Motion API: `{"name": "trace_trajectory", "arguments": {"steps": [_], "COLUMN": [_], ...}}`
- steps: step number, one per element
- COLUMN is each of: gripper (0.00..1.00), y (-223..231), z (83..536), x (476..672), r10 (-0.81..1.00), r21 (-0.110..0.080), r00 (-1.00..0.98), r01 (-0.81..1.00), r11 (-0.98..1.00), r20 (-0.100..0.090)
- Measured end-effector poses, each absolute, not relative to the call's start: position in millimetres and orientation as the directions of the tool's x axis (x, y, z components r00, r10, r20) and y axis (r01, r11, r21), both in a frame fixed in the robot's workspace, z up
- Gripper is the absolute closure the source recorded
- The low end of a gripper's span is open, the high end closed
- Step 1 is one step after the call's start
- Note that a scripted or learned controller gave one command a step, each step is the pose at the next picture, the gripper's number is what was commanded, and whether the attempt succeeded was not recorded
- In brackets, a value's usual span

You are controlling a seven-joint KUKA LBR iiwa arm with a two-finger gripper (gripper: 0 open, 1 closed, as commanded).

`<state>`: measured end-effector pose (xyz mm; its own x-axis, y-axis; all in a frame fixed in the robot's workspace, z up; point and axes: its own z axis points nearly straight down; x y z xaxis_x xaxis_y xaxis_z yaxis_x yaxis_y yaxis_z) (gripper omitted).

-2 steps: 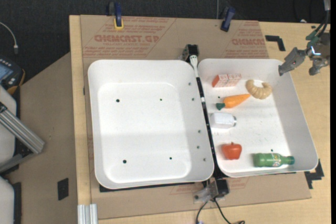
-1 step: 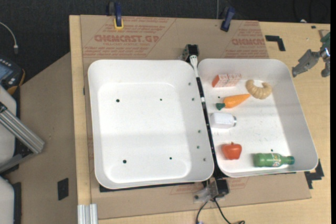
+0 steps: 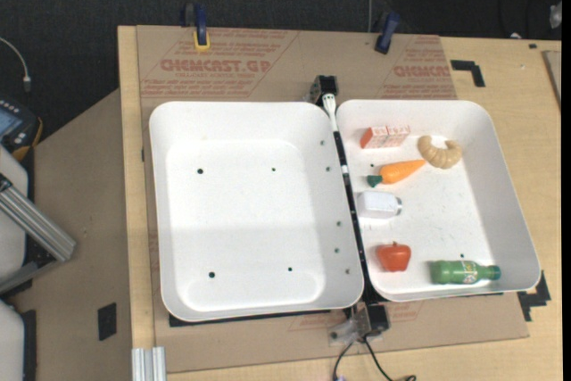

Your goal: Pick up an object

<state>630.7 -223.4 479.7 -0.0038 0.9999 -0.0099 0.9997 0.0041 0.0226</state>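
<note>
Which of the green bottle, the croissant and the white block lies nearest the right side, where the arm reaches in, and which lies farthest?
1. Green bottle, front right corner of the right bin.
2. Croissant, at the back of that bin, a little further left.
3. White block, close to the bin's left wall.

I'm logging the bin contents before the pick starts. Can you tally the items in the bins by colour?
Orange: 2, carton, carrot
Tan: 1, croissant
White: 1, small block
Red: 1, pepper
Green: 1, bottle
Total: 6, all in the right bin.
</note>
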Motion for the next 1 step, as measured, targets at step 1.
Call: {"name": "trace_trajectory", "arguments": {"steps": [1], "gripper": [0.00], "y": [-93.0], "z": [541.0], "x": [618.1], "r10": [1.000], "r21": [0.012], "r00": [-0.012], "r01": [1.000], "r11": [0.012], "r20": [0.000]}}
